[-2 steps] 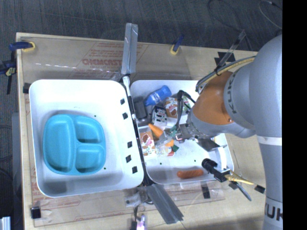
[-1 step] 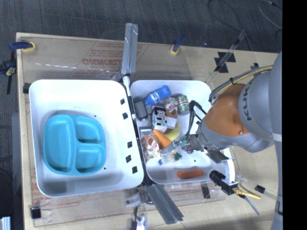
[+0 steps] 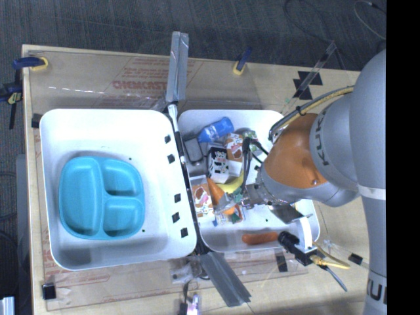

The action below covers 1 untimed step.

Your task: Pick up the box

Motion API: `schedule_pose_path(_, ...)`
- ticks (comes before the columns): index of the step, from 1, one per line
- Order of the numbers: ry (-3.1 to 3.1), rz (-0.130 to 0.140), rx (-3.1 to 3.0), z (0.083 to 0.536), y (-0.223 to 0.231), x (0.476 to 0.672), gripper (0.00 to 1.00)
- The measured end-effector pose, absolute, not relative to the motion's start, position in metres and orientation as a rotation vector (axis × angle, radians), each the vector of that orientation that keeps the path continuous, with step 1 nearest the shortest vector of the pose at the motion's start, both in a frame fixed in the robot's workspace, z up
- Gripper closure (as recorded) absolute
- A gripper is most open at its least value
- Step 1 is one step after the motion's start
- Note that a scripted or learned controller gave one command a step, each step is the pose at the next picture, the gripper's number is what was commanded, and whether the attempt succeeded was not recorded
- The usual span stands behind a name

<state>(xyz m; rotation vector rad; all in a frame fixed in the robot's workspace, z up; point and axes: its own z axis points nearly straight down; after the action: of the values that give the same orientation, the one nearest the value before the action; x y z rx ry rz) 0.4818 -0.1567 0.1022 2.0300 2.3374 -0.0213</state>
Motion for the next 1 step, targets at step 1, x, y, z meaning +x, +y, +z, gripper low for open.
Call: schedule_pose_path(1, 2.29, -0.018, 2.078, 0.1047, -0.1492, 0.481, 0.0)
